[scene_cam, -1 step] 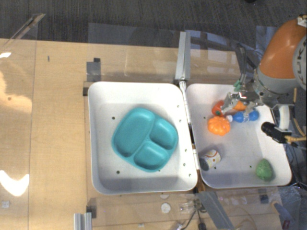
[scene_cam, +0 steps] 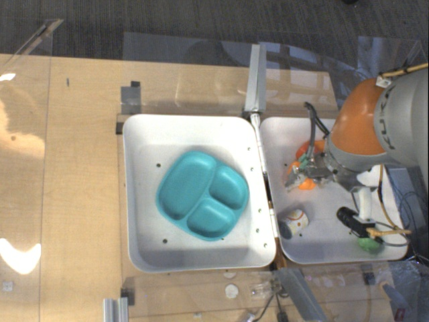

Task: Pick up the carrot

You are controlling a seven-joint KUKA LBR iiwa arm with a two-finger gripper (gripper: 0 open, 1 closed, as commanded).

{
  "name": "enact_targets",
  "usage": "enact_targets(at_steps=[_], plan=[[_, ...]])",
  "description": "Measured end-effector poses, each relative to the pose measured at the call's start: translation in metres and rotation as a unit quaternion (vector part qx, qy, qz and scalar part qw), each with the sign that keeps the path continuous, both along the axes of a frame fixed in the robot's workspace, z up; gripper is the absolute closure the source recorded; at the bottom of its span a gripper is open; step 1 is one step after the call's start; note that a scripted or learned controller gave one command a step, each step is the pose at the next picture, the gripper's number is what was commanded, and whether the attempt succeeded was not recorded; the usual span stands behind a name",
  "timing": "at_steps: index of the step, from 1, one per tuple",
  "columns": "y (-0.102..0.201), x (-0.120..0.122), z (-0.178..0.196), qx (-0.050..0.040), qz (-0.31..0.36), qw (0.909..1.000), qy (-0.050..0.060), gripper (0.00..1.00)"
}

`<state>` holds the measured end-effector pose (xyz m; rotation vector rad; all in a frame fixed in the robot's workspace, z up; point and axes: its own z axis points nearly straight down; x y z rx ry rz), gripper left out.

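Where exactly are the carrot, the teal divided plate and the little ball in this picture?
carrot (scene_cam: 308,182): camera view, on its orange body just below the gripper, in the right bin.
teal divided plate (scene_cam: 203,194): camera view, on the ridge where its compartments meet, in the left bin.
little ball (scene_cam: 295,217): camera view, on its pale top.

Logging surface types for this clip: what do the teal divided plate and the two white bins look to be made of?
The teal divided plate looks like moulded plastic with a matte to satin finish: uniform colour, soft rounded compartment edges, only faint sheen. The left white bin and right white bin look like smooth plastic or coated metal, semi-gloss; rounded corners and small dark holes show, but the look leaves it open.
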<state>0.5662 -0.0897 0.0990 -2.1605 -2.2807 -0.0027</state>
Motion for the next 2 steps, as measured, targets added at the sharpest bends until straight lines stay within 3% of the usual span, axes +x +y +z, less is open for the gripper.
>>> enact_targets(at_steps=[1,2], plan=[[0.001,0.002,0.011,0.0001,0.000,1.0000,-0.003,1.00],[0.075,0.095,0.088,-0.0006,-0.004,1.0000,-0.003,1.00]])
